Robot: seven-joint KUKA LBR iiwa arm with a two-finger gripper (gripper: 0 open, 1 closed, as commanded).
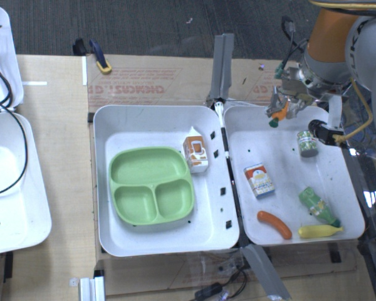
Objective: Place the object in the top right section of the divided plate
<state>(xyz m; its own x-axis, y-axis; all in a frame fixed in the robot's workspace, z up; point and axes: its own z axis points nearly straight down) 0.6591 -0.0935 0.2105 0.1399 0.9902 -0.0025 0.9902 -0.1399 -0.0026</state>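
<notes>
Spanning the bench side by side are two white bins: the left bin (103, 168) holds the green divided plate (151, 185), the right bin (348, 187) holds loose items. The arm (341, 27) reaches in from the far right, its gripper (281, 110) hovering over the right bin's far-left corner. Something small and orange shows at the gripper tip, but the jaws' state cannot be told.

Which item is the task's object is not certain. Judged likeliest is the small orange-and-white carton (196, 153), lying in the left bin, touching the plate's far right edge. It lies left of and nearer than the gripper, its long axis running far to near. It appears boxy and intact, with a printed face up.

Remaining in the right bin: a second carton (259, 180), a small can (308, 144), a green bottle (319, 207), a sausage (275, 224), a banana (320, 231).
</notes>
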